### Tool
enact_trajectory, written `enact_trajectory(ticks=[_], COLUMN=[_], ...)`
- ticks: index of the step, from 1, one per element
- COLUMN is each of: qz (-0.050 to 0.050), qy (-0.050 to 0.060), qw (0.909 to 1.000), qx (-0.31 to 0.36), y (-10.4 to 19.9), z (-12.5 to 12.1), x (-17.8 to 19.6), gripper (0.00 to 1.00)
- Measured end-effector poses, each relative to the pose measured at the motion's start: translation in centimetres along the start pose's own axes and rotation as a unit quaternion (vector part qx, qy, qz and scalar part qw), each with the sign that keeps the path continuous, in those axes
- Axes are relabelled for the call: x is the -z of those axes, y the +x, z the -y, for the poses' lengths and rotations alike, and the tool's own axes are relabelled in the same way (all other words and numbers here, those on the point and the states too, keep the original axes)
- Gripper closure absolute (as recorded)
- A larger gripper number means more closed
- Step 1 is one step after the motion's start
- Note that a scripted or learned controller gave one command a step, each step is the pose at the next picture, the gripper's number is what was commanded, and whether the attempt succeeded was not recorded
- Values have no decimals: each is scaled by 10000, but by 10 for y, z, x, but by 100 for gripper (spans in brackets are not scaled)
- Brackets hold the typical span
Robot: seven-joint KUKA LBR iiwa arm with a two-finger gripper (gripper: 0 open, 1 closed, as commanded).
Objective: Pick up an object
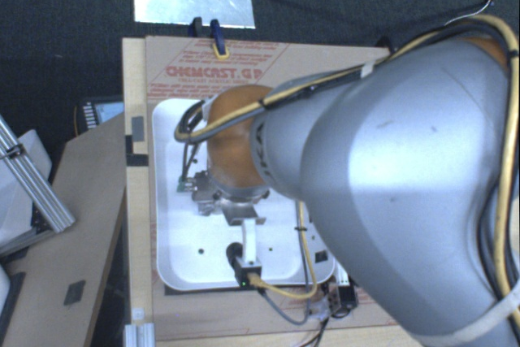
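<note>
The grey arm (390, 175) reaches in from four o'clock, its gripper (218, 203) low over the white bin (183, 256), claw state impossible to tell.

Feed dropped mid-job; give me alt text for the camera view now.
The grey arm, with an orange band at its wrist, reaches in from the right and covers much of the frame, its end effector poised over a shallow white bin. The bin rests on a cardboard sheet printed CHEMCAST GP.
</note>
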State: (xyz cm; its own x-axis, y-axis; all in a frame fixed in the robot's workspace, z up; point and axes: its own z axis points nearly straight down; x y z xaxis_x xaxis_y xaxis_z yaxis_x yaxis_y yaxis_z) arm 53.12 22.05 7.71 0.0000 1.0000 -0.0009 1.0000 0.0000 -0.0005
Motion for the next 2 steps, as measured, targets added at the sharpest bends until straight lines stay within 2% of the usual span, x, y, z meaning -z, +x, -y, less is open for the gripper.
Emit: enact_trajectory(ticks=[2], qz=[-15], qy=[-5], qw=[10000], qx=[-4], y=[1], z=[-1], x=[28], gripper=[100])
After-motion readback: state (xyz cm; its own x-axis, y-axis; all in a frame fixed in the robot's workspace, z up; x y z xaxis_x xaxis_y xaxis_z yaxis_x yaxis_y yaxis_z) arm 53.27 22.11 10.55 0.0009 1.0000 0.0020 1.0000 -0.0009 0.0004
